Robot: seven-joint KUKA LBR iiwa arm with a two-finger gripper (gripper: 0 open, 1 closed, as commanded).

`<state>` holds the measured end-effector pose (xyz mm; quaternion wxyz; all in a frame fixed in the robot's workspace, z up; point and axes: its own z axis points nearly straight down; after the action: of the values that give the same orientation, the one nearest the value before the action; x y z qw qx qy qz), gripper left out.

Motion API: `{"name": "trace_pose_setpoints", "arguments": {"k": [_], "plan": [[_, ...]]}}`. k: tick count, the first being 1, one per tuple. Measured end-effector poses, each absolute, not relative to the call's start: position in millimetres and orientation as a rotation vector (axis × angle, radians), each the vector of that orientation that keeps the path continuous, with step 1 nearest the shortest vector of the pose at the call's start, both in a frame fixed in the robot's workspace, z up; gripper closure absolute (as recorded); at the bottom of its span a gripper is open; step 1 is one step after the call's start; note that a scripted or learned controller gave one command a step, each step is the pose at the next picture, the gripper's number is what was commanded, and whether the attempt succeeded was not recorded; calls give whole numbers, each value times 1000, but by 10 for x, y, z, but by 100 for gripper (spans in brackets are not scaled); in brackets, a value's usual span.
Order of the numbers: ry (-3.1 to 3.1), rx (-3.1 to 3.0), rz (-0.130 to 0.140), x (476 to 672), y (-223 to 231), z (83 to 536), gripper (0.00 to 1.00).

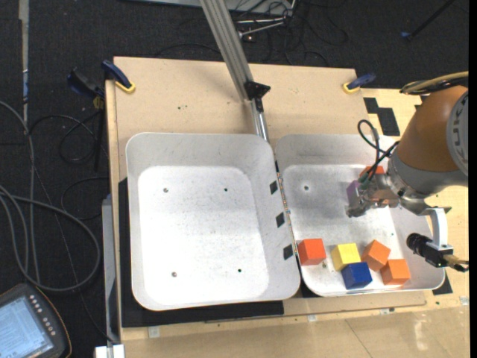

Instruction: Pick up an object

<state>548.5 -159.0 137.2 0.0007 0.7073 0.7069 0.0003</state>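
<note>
Black floor with loose cables lies all around a brown wooden table [186, 95]. Far to the left of the hand sits the left bin [141, 200], white with small dark specks. Next comes the right bin [313, 159], and the hand [363, 200] hangs over it, near its back half. I cannot tell if the hand is clenched or let go, because the wrist hides that part. Something small and purple-grey [352, 189] shows at the hand's left side, and a bit of orange [376, 170] shows just behind the hand, but I cannot tell what they are or if the hand has them.

Below the hand, near the front wall of the bin, sit the blocks. From left to right: an orange block [311, 250], a yellow block [346, 256], a blue block [357, 275] touching the yellow one, then two more orange blocks [378, 253] [396, 271]. The first orange block stands a little apart from the rest.

To pick one up well, I think the hand should go for that lone orange block, since nothing crowds it. It should line up right over the block, come straight down, and squeeze two flat sides.

No words or labels can be read.
</note>
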Motion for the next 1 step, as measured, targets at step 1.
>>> {"name": "trace_pose_setpoints", "arguments": {"k": [1], "plan": [[2219, 2214, 5, 5546, -1634, 1992, 100]]}}
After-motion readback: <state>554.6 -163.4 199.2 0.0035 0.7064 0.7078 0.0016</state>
